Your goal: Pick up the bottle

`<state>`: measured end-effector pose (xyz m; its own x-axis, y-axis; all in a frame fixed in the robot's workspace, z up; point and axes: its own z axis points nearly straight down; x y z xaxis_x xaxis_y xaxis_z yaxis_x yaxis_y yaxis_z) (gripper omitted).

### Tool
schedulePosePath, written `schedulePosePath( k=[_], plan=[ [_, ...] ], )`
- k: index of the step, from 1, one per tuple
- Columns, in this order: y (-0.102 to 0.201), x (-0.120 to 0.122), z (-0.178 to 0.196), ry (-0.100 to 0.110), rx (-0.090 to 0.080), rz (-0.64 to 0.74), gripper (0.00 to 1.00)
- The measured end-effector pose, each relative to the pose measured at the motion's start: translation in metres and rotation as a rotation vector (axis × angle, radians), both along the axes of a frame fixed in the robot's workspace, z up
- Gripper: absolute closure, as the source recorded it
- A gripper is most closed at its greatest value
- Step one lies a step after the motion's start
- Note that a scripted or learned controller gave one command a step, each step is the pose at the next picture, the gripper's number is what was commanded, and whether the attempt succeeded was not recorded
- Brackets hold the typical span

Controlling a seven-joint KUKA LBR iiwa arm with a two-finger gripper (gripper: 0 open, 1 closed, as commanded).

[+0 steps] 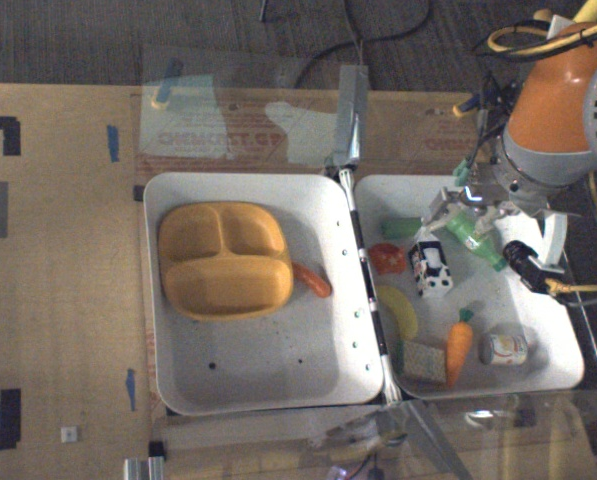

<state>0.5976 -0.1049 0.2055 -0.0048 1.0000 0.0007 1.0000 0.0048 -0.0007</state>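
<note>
Grey arm with orange band (pixel 553 98) enters at upper right of frame, wrist over the back of the right bin.

Left shallow white bin (pixel 178 368), centre frame: holds a yellow-orange plastic tray with three compartments (pixel 223 258) in its upper left part. A small red-orange sausage-shaped piece (pixel 312 280) lies just beside the tray's right edge, seemingly touching it.

Right shallow white bin (pixel 568 353), right of frame: several small items.

Two-finger gripper (pixel 466 211) sits low in the upper part of the right bin. The translucent green bottle (pixel 475 236) lies tilted directly under and against it, running down-right from the fingers. Fingers appear to straddle the bottle's upper end, but clutter hides whether they are pressed on it: cannot tell.

Black-and-white carton with cow pattern (pixel 430 268) just left of the bottle. Red tomato-like piece (pixel 386 258) left of the carton. Yellow banana (pixel 402 311) below these. Orange carrot with green top (pixel 459 346) lower centre, beside a tan sponge-like block (pixel 425 360). Small tin can on its side (pixel 504 348) at lower right.
</note>
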Motion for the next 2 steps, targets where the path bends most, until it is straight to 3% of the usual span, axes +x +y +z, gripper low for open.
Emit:
schedulePosePath(
  k=[1,2],
  plan=[
    [-0.067,0.017,-0.099,-0.005,-0.002,0.113,0.0],
    [-0.107,-0.014,-0.117,-0.008,0.006,-0.001,0.0]
  ],
)
